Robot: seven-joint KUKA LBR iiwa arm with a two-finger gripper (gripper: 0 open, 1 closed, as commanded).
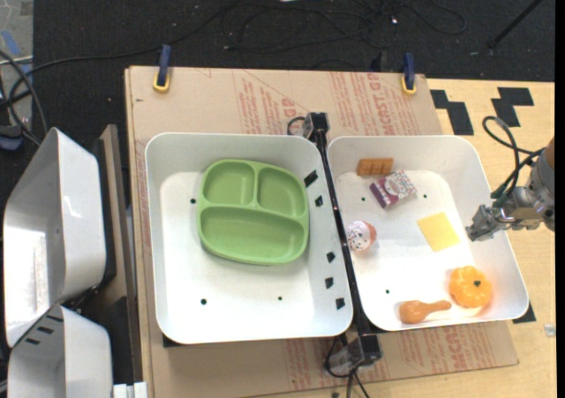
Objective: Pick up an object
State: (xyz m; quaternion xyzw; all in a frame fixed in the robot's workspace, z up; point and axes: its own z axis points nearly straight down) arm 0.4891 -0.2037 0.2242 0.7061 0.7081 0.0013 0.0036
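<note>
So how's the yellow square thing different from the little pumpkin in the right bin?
The yellow square is flat and pale yellow, lying near the middle of the right bin; the pumpkin is round, bulging and orange, sitting by the bin's near right corner. The square has straight edges; the pumpkin is ribbed with a small stem on top. The square lies closer to the gripper. Both rest loose on the bin floor.

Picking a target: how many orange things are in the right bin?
3: a pumpkin at the near right corner, a gourd just left of it, a waffle piece at the far edge.
</note>
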